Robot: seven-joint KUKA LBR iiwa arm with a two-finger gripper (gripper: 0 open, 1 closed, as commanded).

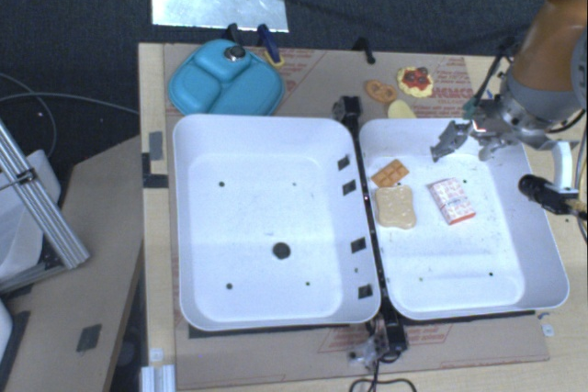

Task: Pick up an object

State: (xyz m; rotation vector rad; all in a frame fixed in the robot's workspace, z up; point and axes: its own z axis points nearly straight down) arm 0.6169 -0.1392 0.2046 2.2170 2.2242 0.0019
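Arm: enters from the right, orange band above the wrist, wrist tilted down and leftward over the upper part of the right bin. Gripper: hangs above the bin floor near the back wall, fingers spread a little with nothing between them; not touching any object.

Surroundings, left to right:
- Left bin: white, shallow, one dark round spot on its floor.
- Blue sectioned plate: on the surface behind the left bin, a small metal piece on top.
- Toy biscuit, pale slice and round toy pizza: on the surface behind the right bin, outside it.

Task objects, all in the right bin:
- Orange waffle piece: flat, near the left wall.
- Beige bread slice: flat, just below the waffle piece.
- Small box: white with red print, lying tilted, right of the bread slice, below the gripper and apart from it.
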